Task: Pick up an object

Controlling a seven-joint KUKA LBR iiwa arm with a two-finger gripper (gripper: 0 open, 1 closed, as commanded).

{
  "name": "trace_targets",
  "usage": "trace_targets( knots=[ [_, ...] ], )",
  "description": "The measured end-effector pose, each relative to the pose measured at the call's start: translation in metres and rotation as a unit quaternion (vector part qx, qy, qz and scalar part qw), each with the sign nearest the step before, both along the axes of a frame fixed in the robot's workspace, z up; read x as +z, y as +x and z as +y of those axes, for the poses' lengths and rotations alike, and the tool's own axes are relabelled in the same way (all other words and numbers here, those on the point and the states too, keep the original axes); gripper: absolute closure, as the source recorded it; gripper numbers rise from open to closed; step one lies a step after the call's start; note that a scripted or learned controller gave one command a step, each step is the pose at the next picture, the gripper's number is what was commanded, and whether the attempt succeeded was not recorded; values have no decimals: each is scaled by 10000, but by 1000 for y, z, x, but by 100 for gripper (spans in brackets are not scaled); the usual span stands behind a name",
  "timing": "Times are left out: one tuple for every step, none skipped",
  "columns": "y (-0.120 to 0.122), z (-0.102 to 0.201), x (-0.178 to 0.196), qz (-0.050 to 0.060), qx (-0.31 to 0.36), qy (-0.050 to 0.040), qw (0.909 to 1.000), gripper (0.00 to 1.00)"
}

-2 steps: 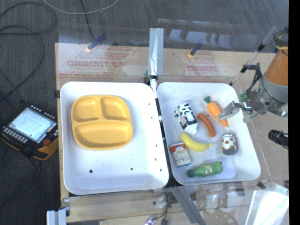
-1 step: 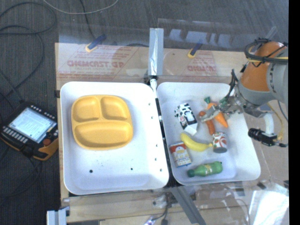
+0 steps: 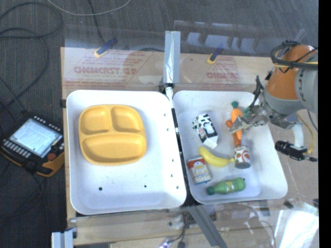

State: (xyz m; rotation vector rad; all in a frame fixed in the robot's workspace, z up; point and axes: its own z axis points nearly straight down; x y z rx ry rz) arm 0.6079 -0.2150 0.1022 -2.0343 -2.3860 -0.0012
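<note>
The carrot (image 3: 236, 124) lies in the right bin (image 3: 276, 177), near its far right side, under the gripper (image 3: 247, 119); whether the claw grips it I cannot tell. A banana (image 3: 214, 158) and can (image 3: 241, 157) lie nearby

We see the right bin (image 3: 269, 182) crowded: carrot (image 3: 236, 123), cow-patterned carton (image 3: 205, 126), banana (image 3: 215, 158), can (image 3: 241, 157), red box (image 3: 198, 170) and green bottle (image 3: 226, 186) lie near together. In the left bin (image 3: 124, 192), bare floor borders the yellow tray (image 3: 111, 134).
</note>
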Motion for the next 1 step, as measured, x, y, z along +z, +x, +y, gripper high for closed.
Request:
trace_targets(
  knots=[
    [50,31,68,211,327,-5,9992,100]
  ],
)
